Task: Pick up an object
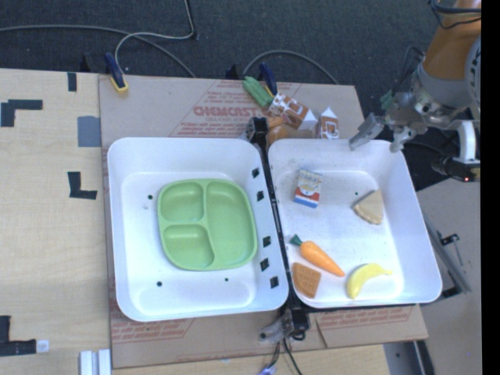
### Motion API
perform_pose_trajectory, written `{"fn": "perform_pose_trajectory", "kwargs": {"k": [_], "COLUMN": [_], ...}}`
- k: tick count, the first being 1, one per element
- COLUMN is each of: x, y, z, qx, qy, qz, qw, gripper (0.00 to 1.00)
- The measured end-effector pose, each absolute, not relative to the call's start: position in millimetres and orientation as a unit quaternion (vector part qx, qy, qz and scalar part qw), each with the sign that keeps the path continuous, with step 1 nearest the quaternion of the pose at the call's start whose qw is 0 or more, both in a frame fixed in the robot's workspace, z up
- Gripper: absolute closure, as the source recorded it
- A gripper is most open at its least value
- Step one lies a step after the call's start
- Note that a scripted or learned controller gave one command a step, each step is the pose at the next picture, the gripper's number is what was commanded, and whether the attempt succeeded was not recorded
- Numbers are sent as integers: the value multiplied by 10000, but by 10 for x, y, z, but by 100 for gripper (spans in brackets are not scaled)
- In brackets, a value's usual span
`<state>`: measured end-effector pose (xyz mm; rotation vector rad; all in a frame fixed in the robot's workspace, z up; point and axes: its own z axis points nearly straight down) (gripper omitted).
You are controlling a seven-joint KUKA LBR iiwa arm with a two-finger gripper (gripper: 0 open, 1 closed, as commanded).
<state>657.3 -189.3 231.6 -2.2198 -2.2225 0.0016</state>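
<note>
Hovering with gripper [380, 133] spread, nothing between the fingers, over right bin's [418, 233] far rim; ideally descending squarely onto wedge [369, 207], nearest target, straddling it evenly

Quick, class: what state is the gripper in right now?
Gripper: open, holding nothing, above the right bin's far corner.

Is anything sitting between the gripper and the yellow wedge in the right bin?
Nothing visible does. The gripper hangs open over the right bin's far rim, and only bare bin floor lies between it and the wedge. The small carton sits off to the side.
</note>
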Motion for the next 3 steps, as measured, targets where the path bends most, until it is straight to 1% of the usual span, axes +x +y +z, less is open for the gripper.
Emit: {"fn": "perform_pose_trajectory", "kwargs": {"k": [1,2,3], "x": [6159,6436,6494], "y": [-1162,-933,-990], "z": [1608,1008,856], "qx": [-7063,-7065,-7066], "qy": [-7079,-7077,-7077], "qz": [7,8,5], "qw": [17,11,-4], "gripper": [0,0,0]}}
